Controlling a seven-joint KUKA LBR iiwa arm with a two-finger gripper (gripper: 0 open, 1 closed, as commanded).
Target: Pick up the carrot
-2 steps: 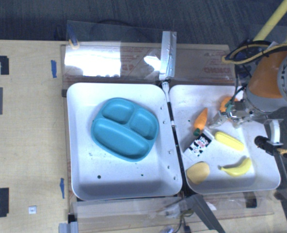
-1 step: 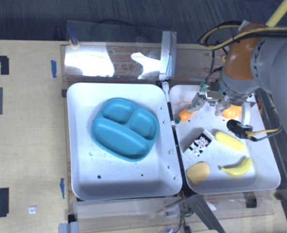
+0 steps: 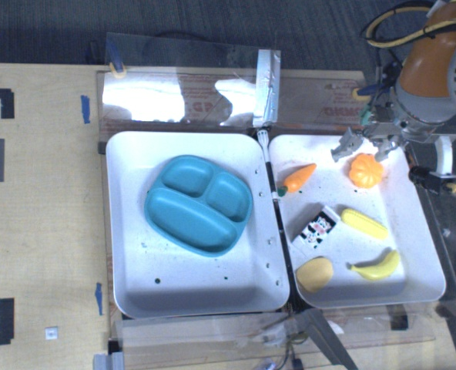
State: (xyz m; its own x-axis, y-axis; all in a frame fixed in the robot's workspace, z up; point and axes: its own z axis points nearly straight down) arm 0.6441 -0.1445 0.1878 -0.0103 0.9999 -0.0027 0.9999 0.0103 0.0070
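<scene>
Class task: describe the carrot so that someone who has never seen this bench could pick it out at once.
Find the right-hand white bin. The carrot lies at its upper left, against the wall shared with the other bin. It alone is a tapered orange cone; the orange ball nearby is round.

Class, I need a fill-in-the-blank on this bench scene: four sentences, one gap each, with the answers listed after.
1. The blue divided tray lies in the ____ bin.
2. The carrot lies near the right bin's ____ wall.
3. The gripper hovers right above the small ____, not the carrot.
4. The black-and-white toy cow lies between the carrot and the ____ at the bin's near edge.

Missing words: left; left; pumpkin; potato
</scene>
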